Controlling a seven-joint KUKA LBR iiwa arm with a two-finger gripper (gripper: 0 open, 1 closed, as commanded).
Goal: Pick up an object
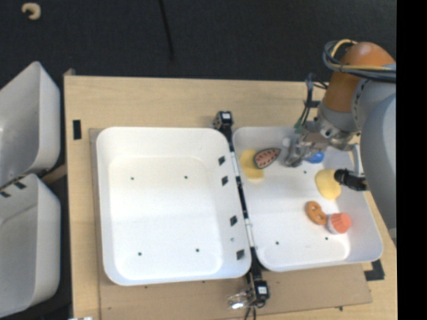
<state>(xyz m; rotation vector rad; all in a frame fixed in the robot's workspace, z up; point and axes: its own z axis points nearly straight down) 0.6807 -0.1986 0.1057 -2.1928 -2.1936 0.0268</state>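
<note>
My gripper (294, 156) is down in the back part of the right bin (293, 252), on the grey arm with its orange band. A small blue object (315, 157) lies right beside it on its right. To its left a brown and red oval piece (267, 157) rests against a yellow round piece (251, 167). A yellow lemon-shaped object (327, 184) sits nearer the front right. An orange ring-like piece (315, 212) and a red and white piece (339, 223) lie in front of it.
The left bin (107, 179) stands beside the right one, and a rail with black clips (237, 199) runs between them. The arm's grey body crowds the right bin's far right corner. White housings stand at the far left of the bench.
</note>
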